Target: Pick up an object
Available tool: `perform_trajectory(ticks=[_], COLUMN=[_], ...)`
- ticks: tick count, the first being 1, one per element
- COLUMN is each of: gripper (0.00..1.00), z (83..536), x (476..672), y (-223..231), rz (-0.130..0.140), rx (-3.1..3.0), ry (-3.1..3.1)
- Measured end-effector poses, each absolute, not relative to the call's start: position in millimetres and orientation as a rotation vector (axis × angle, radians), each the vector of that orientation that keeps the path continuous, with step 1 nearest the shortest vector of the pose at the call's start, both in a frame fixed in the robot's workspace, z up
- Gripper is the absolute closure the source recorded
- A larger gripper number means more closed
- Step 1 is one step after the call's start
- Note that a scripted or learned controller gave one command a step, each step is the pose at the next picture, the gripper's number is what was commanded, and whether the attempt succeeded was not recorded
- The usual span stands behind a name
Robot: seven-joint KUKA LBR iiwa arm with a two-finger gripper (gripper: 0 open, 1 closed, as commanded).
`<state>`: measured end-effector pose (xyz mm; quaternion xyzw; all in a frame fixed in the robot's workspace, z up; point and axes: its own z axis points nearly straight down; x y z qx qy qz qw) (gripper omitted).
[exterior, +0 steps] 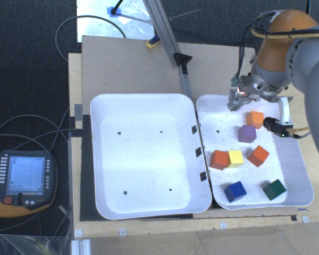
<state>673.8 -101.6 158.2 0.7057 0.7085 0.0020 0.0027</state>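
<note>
Camera view: gripper [235, 103] low over right bin [303, 187], near its far rim; finger spread impossible to tell, nothing seen between them. Orange block [254, 119] just beside, toward the near side; purple block [247, 134] beyond that.

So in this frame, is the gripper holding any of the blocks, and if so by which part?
Nothing is held. The gripper is over the far end of the right bin, with no block between its fingers; the nearest, the orange block, lies apart from it.
</note>
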Motion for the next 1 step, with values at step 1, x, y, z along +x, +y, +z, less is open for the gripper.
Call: perform_trajectory(ticks=[1], gripper=[1.0], z=[207.6], x=[675.9], y=[-101.8], rz=[0.007], rx=[2.211], ry=[2.223])
